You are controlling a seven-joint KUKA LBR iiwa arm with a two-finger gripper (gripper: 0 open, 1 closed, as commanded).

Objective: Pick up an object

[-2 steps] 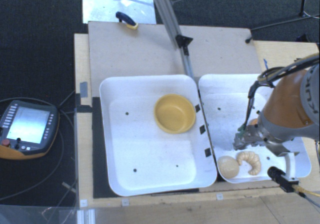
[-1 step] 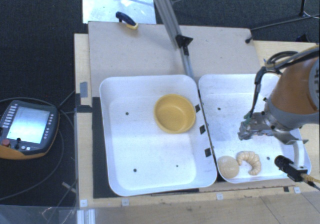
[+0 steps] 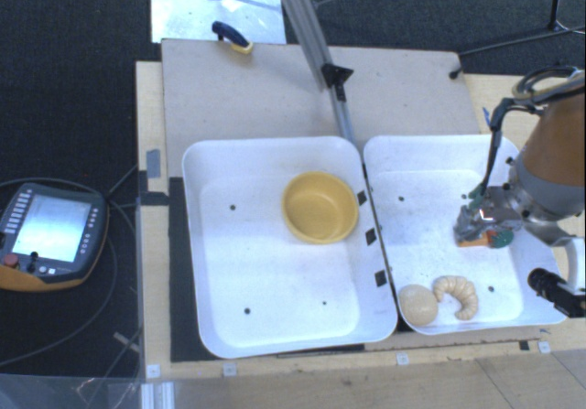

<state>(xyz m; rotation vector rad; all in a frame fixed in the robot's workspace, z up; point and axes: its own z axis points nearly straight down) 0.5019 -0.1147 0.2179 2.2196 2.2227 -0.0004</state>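
Jaws can't be told apart as open or closed from this angle, since the gripper (image 3: pixel 482 226) is seen low over the right bin (image 3: pixel 414 160), right on top of a small orange/green object (image 3: pixel 496 237) near that bin's right side, w/ the fingers hidden by the wrist. Nearer the front edge of the same bin, a curled beige pastry-looking thing (image 3: pixel 458 295) and a pale egg-shaped item (image 3: pixel 418 305) are found just beside each other, well apart from the gripper. A yellow bowl (image 3: pixel 320 207) is seen upright in the left bin (image 3: pixel 229 306), toward its back right, and a teach pendant (image 3: pixel 48 235) is left on the floor off to the left.
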